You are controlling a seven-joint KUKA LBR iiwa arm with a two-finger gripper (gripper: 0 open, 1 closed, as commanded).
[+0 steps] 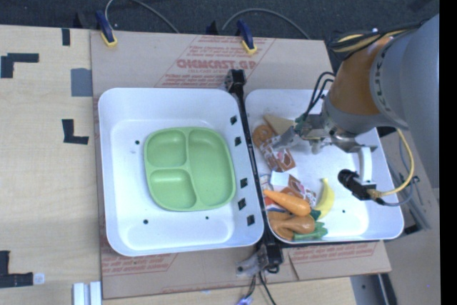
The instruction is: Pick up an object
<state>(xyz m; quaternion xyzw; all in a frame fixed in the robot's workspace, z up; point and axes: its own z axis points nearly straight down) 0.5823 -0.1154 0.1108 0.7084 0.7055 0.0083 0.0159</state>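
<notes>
At the lower right of the frame, in the right bin (pixel 389 228), a carrot (pixel 287 201) lies over other toy food beside a banana (pixel 325 198). Just above them sits a wrapped packet (pixel 280 157), touching the gripper (pixel 288 137), whose fingers are spread over it, nothing pinched. A bread-like piece (pixel 263 133) lies left of them. Centre-left, the left bin (pixel 118 153) holds a green divided plate (pixel 190 168).

just one fixed camera here, mounted above the bench (pixel 43 175) and angled down at a slant, far enough back to fit both white bins, the left bin (pixel 114 175) well clear of the gripper (pixel 291 136), plus the arm (pixel 371 86) coming in from the right
</notes>
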